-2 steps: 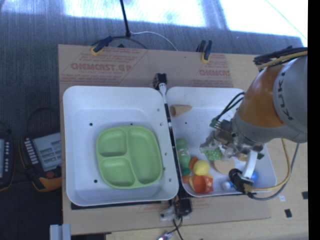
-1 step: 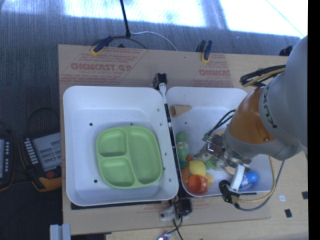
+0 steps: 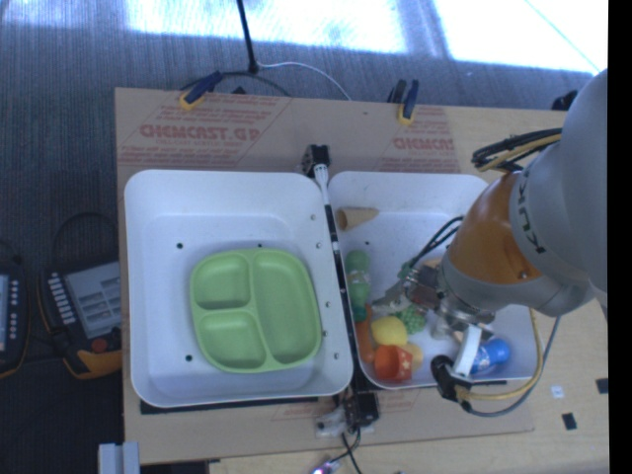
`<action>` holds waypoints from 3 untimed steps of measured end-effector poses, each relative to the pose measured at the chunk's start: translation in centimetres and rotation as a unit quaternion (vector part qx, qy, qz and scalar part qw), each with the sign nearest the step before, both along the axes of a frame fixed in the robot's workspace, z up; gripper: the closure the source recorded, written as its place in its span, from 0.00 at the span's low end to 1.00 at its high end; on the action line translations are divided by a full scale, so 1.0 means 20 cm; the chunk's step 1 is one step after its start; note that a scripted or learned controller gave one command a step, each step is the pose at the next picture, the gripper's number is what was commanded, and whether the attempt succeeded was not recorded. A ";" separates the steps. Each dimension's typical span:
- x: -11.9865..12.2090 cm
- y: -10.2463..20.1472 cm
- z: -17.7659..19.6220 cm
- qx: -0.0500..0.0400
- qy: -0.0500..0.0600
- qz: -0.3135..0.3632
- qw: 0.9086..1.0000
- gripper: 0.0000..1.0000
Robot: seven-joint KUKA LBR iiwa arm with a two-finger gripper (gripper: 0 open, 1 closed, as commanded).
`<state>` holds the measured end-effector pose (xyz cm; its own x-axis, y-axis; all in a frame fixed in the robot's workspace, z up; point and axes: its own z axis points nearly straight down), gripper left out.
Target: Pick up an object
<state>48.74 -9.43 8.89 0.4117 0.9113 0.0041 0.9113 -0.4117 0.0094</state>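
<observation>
Gripper (image 3: 427,294) positioned in right bin (image 3: 434,197), at 12 o'clock from yellow lemon (image 3: 389,330); its opening state cannot be determined.

We look down on a robotics lab: a table (image 3: 197,136) sheeted in Chemcast-printed board held by clamps (image 3: 200,89), grey carpet (image 3: 59,117), trailing cables (image 3: 296,67), and a teach pendant (image 3: 84,309) beside it.
</observation>
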 end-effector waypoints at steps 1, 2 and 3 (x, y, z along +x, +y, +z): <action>0.14 -0.17 0.00 -0.001 0.003 0.198 0.980 0.00; 0.06 -0.03 0.00 -0.007 -0.004 0.137 0.991 0.00; 0.06 -0.03 0.06 -0.006 -0.003 0.136 0.991 1.00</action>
<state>49.98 -10.03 10.01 0.1504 0.9886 -0.0064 0.9885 -0.1502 0.0195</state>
